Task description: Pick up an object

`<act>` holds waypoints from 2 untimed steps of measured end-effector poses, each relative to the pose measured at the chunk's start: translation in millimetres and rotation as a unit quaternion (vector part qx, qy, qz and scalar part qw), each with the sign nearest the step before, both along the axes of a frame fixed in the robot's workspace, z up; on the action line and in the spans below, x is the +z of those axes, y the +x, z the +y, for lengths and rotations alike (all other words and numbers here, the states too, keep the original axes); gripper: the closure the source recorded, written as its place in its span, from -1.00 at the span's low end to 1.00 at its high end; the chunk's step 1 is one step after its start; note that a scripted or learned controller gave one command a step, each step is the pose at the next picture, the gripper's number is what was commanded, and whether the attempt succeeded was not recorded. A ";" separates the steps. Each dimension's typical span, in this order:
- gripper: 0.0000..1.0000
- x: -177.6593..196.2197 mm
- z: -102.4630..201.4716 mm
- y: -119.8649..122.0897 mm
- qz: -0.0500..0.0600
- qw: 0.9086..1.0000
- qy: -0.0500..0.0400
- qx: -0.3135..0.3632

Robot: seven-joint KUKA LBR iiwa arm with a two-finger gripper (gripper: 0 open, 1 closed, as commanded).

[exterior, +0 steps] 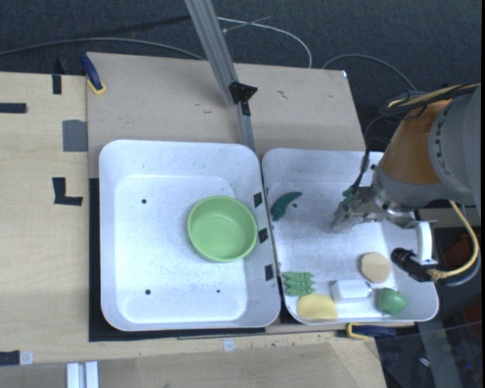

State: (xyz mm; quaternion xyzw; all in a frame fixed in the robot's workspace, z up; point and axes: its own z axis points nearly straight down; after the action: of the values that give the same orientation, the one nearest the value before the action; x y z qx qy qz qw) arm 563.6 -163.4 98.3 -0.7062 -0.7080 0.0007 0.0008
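Candidate objects lie in the right bin (307, 164), most along its near edge: a beige rounded piece (375, 267), a white block (351, 289), a yellow lump (316, 306), a green ball-like item (391, 301) and a ridged green piece (298, 281). A dark green curved piece (285, 204) lies apart, near the divider. All look like small toy foods, judged to be light, stiff and smooth-skinned, so likely to slip from a loose pinch; none looks fragile. The beige piece, with bare floor on its far side, seems the easiest to take, pinched across its width; the white block offers flat sides but is crowded by its neighbours. The gripper (345, 219) hangs low over bare bin floor, between the curved piece and the beige one; whether its jaws are released or clenched cannot be told, and nothing is seen between them. The left bin (125, 164) holds a green bowl (221, 229).
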 end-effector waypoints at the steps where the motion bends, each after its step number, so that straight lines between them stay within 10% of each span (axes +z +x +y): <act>1: 1.00 44.7 0.4 -6.1 -0.002 1.000 0.000 -0.001; 2: 1.00 89.6 -1.5 -11.8 -0.003 1.000 -0.001 -0.001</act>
State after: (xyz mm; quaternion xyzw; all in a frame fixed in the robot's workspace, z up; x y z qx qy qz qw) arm 551.8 -164.9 187.9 -0.7067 -0.7075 -0.0006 -0.0014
